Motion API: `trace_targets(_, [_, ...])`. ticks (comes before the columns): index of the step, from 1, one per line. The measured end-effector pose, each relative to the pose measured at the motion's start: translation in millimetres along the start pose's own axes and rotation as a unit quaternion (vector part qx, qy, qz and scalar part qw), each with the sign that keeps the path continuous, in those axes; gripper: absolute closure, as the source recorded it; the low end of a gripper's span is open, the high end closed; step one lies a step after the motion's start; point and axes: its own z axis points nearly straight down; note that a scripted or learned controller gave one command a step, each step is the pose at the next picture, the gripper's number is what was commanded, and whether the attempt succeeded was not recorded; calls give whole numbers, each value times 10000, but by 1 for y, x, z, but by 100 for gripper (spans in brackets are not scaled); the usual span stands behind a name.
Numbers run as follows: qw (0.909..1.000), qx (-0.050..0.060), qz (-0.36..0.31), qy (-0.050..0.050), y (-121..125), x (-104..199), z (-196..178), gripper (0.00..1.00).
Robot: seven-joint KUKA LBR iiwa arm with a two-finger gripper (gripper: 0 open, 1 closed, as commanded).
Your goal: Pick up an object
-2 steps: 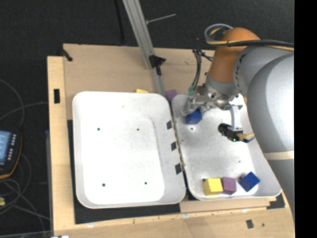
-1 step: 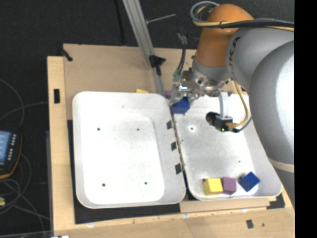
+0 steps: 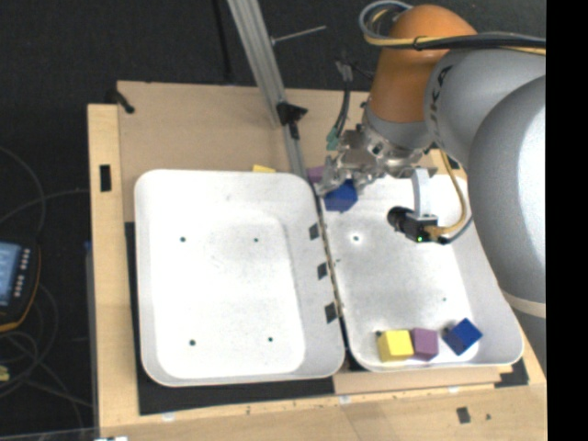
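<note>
The two-finger gripper [image 3: 347,180] hangs over the far left corner of the right white bin [image 3: 404,283], a small blue cube [image 3: 340,197] caught between its fingers. A purple block [image 3: 315,175] peeks out beside it, mostly hidden. A yellow cube [image 3: 397,344], purple cube [image 3: 424,341] and second blue cube [image 3: 462,334] sit along the near rim. A yellow piece [image 3: 265,168] lies behind the left white bin [image 3: 220,274].

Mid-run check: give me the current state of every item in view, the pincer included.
Pincer: low over the right bin's far left corner, at a blue block.
Blue block: right under the pincer; held or not, unclear.
Yellow block: resting in the right bin, near edge.
Purple block: resting beside it.
Second blue block: resting, tilted.
</note>
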Motion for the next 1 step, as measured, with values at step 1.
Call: trace_targets(1, [10000, 26, -7, 9, -47, 46, 12, 100])
